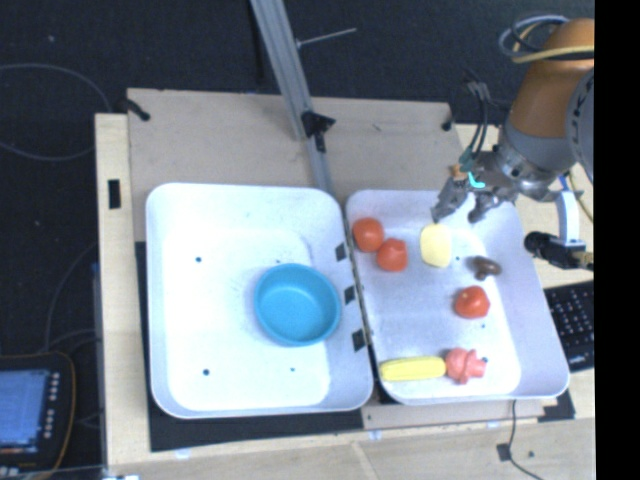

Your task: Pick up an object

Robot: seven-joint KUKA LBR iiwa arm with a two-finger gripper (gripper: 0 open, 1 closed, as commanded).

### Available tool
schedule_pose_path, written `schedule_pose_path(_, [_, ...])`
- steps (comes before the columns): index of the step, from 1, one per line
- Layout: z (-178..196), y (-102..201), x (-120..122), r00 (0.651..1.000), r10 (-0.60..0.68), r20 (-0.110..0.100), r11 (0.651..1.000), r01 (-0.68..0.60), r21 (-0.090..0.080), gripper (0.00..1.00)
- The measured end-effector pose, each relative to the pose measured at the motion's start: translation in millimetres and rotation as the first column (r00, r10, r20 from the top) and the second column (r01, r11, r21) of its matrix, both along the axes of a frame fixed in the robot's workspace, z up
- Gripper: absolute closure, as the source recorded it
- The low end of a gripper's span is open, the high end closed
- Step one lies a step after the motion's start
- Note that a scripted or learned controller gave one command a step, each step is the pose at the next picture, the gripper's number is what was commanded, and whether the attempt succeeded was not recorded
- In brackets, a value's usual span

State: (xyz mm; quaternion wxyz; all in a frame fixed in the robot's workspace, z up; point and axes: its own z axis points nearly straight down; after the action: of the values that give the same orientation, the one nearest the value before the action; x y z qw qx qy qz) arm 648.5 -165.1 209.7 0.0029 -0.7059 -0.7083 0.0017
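Observation:
In the right bin (520, 363) lie two red tomato-like balls (368, 233) (391, 255), a pale yellow block (436, 245), a small brown piece (486, 265), a red fruit (471, 302), a yellow banana (411, 369) and a pink toy (464, 365). My gripper (463, 208) hangs over the bin's far side, just above and right of the pale yellow block. Its two fingers are spread apart with nothing between them.
The left bin (180, 228) holds a blue bowl (296, 304). A grey metal post (285, 63) slants up from between the bins at the back. A black keyboard (572, 323) lies right of the right bin.

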Motion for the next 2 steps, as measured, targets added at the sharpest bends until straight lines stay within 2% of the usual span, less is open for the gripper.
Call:
schedule_pose_path(1, [5,0,2,1.000,0.001,0.009,1.000,-0.001,-0.001,0.00])
schedule_pose_path(2, [-59,-6,1,1.000,-0.005,0.002,1.000,0.005,-0.005,0.00])
